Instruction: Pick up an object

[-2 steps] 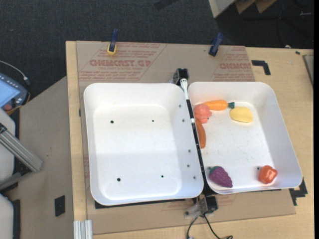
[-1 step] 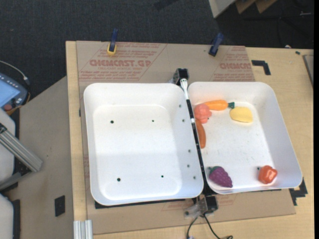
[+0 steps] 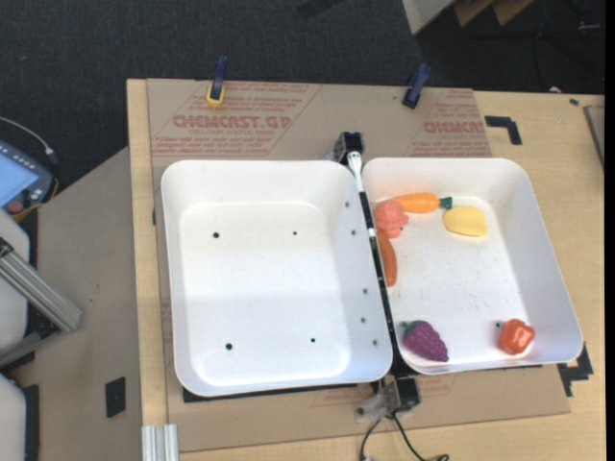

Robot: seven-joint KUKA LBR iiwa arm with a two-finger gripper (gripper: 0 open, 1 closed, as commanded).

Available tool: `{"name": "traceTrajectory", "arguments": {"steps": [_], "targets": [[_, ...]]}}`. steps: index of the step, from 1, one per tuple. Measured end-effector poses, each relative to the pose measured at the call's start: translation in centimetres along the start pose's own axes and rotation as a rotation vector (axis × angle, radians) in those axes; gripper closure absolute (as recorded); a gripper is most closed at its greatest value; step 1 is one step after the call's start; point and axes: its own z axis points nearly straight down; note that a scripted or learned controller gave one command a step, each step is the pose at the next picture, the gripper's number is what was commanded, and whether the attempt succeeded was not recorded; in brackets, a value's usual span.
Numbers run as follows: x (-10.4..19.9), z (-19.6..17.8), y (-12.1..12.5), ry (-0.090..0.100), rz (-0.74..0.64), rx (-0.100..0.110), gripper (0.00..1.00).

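Note:
The right bin (image 3: 538, 229) holds several toy foods. An orange carrot (image 3: 417, 202) lies near its back, with a yellow lemon-like fruit (image 3: 465, 221) just right of it. A pink round fruit (image 3: 390, 217) sits by the bin's left wall, and a long orange piece (image 3: 387, 258) lies in front of it along that wall. A purple grape bunch (image 3: 425, 340) rests at the front left corner. A red pepper (image 3: 517, 336) sits at the front right.
The left bin (image 3: 192, 257) stands beside the right one on a brown cardboard sheet (image 3: 288, 113). Blue clamps (image 3: 219, 80) (image 3: 417, 84) hold the sheet's back edge. A cable (image 3: 384, 430) trails off the front.

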Motion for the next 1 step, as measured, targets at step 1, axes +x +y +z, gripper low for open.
{"name": "traceTrajectory", "arguments": {"steps": [1], "targets": [[0.01, 0.0, 3.1, 0.0, 0.0, 0.0, 1.0]]}}
